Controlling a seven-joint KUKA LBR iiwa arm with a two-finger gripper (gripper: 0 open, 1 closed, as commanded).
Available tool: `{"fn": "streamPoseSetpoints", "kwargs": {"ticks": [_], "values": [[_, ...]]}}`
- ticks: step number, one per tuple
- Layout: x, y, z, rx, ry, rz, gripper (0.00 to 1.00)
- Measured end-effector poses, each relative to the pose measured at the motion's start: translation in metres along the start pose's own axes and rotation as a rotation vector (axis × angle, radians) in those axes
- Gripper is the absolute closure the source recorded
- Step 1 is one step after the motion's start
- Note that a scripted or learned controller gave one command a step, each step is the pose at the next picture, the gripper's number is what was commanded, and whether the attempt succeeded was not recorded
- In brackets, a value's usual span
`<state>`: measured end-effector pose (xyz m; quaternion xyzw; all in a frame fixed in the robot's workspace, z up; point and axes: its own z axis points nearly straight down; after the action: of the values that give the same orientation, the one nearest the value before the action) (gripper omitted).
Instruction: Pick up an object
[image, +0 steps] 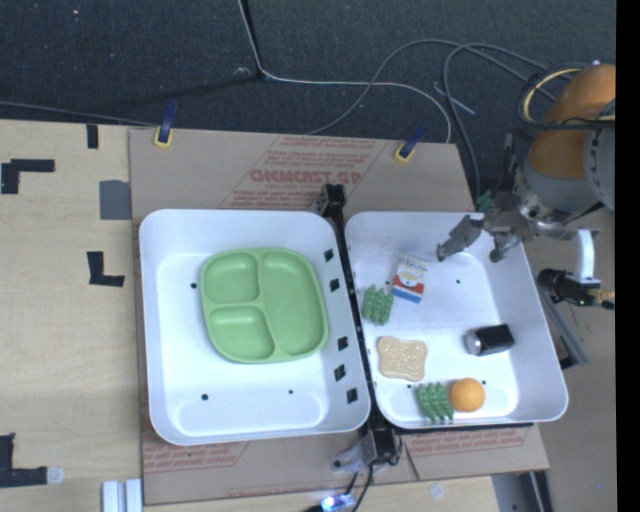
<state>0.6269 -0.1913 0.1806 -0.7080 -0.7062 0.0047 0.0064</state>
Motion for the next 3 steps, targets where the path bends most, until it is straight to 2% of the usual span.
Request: {"fn": "streamPoseSetpoints", "kwargs": {"ticks": [1, 2, 3], "values": [[0.001, 0.003, -0.010, -0.014, -0.003, -0.004, 0.00], [0.008, 0.006, 0.051, -0.011, -0.003, -0.005, 0.00], [0.008, 0.008, 0.094, -0.018, -0.003, -0.003, 0.00]]}}
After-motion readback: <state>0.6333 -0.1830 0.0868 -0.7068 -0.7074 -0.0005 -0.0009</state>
